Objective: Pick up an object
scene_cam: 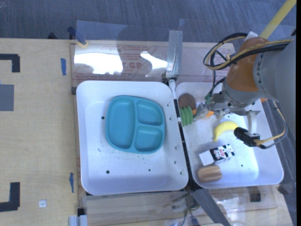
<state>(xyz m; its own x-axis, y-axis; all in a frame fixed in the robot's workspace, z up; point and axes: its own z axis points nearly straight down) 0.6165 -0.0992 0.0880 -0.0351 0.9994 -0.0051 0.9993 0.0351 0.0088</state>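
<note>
My right bin holds five loose things: one curved yellow banana at centre, one ribbed green piece and one round brown lump leftward, one printed box, one tan cylinder below. My pincer hovers left of the banana; its state I cannot tell.

left bin: divided plate | right bin: banana behind box, roll in front

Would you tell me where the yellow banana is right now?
The yellow banana lies in the right bin, just below the arm's wrist, above the black-and-white box and right of the green toy.
</note>
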